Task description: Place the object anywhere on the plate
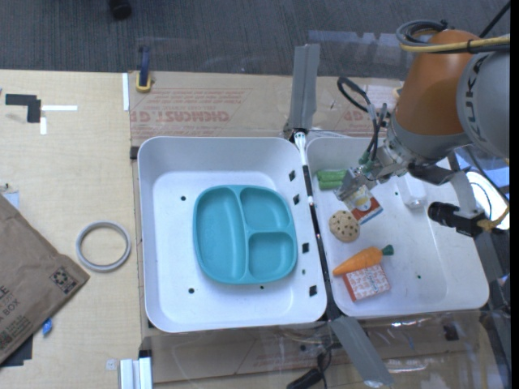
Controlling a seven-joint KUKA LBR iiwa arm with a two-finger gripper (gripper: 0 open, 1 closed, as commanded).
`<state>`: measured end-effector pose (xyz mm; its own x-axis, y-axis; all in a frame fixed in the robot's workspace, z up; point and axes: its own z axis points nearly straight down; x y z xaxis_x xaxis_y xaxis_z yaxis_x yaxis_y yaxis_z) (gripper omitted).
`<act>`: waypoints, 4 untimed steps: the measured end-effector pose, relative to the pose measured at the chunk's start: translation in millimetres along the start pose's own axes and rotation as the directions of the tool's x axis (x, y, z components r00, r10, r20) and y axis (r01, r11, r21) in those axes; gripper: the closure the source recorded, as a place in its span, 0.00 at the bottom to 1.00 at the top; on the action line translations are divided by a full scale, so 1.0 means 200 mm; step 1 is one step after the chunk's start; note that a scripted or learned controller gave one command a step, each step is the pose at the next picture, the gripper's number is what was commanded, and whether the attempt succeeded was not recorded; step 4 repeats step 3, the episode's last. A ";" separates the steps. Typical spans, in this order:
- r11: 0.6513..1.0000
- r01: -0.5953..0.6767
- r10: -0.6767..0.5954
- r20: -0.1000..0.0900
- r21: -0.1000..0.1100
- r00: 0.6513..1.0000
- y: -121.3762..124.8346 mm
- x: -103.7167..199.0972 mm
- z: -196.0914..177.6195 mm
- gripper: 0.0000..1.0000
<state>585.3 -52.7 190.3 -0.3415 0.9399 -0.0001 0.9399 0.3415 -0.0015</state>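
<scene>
camera view: 1 fixed view, looking down at a slant on 2 bins on the table [73,185]; my arm [442,79] comes in from the right.
left bin [158,298]: carries the teal plate [245,233], 3 compartments, lying flat, nothing on it.
right bin [454,286]: carries the candidates. Cookie [345,227] near the divider; carrot [362,258] just below it, lying flat, green top toward the right; red printed card [366,283] touching or just under the carrot; green piece [330,179] at the far left of this bin; small red-and-white box [366,209] right under my hand.
hand [358,182]: low over the far part of the right bin, between the green piece and the small box. I cannot tell whether it is spread or pressed together, and I see nothing clearly pinched in it.
task thing: not named; closest to my hand are the small box and the green piece, so I judge 1 of those is the target. Not on the plate yet.
handling, my guess: all 5 look like light toy pieces. Box is stiff with flat faces, best taken across its 2 short sides. Carrot looks smooth and tapered, so take mid-body, not the tip. Cookie is round and may roll. Card is thin and flat, hard to get under.
risk: the raised divider between the bins needs clearing on the way over.
</scene>
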 end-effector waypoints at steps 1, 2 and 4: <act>0.996 0.088 -0.088 -0.001 0.003 0.996 0.04 0.43 0.00 1.00; 0.994 0.109 -0.109 0.001 -0.002 0.994 0.21 0.73 0.40 1.00; 0.994 0.108 -0.108 0.003 -0.004 0.994 0.21 0.73 0.40 0.00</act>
